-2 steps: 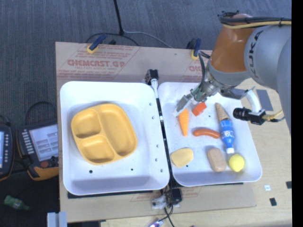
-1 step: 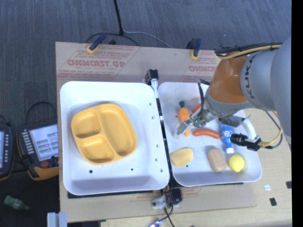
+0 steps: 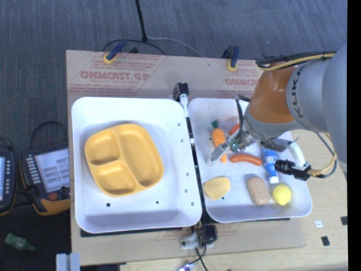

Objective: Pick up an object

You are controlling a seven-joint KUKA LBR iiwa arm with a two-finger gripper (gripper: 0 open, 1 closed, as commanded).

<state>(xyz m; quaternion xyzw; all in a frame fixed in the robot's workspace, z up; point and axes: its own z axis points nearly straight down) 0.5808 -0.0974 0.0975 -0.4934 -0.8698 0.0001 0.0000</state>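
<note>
The claw (image 3: pixel 221 149) sits low in the right bin (image 3: pixel 299 208), its tip beside the toy carrot (image 3: pixel 218 136) and the red sausage (image 3: pixel 246 159); whether it is wide or narrow I cannot tell. Likely it is lining up on the carrot at its 12 o'clock. At 5 o'clock lie a bun (image 3: pixel 216 187), a tan roll (image 3: pixel 258 191) and a lemon (image 3: pixel 281 194). The left bin (image 3: pixel 84 208) bears a yellow tray (image 3: pixel 123 158). The bench (image 3: pixel 90 64) cardboard reads "CHEMCAST GP".
</note>
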